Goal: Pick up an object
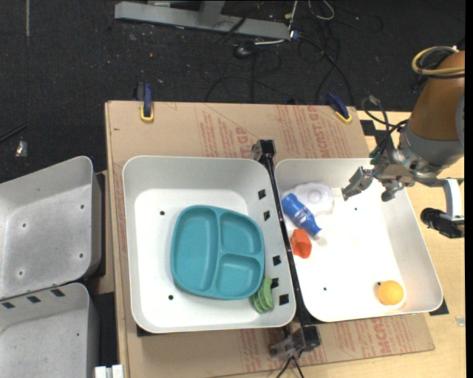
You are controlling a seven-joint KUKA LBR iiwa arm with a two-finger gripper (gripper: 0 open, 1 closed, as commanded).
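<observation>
Objects for picking lie in the right bin (414,244): blue bottle (300,213) with white cap, resting against a white lump (316,196) at the far left corner; small orange-red piece (301,244) just near of the bottle; orange ball (389,292) at the near right corner, well apart from the rest. Left bin (148,221) holding a teal divided tray (217,252), with a green item (263,296) tucked against its near right edge.

Gripper (374,187) hanging over the far right part of the right bin, fingers spread apart, nothing between them, well clear of bottle and ball. Grey arm with orange band (437,96) entering from the right.

Both bins sitting on a brown cardboard sheet (199,125) clamped to the table by blue and yellow clips (146,102) at the far edge. Red printing across the cardboard, reversed and too faint to read. Dark speckled floor (66,59) beyond, with loose black cables (325,52) and a grey metal bar (199,21). Spare white bins (44,221) stacked at left, off the cardboard.
</observation>
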